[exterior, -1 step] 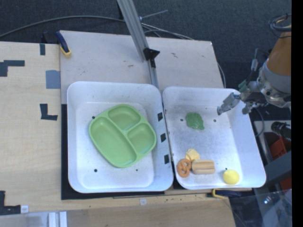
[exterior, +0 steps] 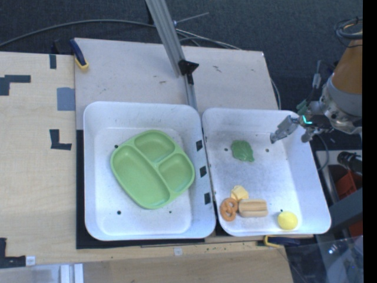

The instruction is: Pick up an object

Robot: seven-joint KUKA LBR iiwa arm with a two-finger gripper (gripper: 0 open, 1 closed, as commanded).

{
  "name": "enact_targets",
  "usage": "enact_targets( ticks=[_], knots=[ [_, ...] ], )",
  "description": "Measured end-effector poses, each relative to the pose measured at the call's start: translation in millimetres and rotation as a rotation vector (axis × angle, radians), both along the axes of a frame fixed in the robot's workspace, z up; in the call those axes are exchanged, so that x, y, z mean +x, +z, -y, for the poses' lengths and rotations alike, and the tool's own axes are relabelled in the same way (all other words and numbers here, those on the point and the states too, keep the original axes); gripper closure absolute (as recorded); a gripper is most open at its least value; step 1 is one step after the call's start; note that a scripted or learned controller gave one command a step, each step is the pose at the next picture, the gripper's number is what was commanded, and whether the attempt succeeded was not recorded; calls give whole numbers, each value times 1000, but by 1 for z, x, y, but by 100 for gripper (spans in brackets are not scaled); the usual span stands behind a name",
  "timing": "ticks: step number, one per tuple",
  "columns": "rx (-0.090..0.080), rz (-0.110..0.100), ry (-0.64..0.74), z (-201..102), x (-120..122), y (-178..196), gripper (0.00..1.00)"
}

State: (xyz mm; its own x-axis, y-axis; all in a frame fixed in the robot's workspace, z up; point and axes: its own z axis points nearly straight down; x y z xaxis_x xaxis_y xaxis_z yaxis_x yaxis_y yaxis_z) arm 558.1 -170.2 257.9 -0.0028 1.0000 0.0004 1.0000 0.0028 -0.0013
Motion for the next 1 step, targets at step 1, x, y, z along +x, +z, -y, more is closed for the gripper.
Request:
enact_targets(
  ticks=[1],
  knots=[
    [-1,-4,-1,4,6,-47,0]
  ],
)
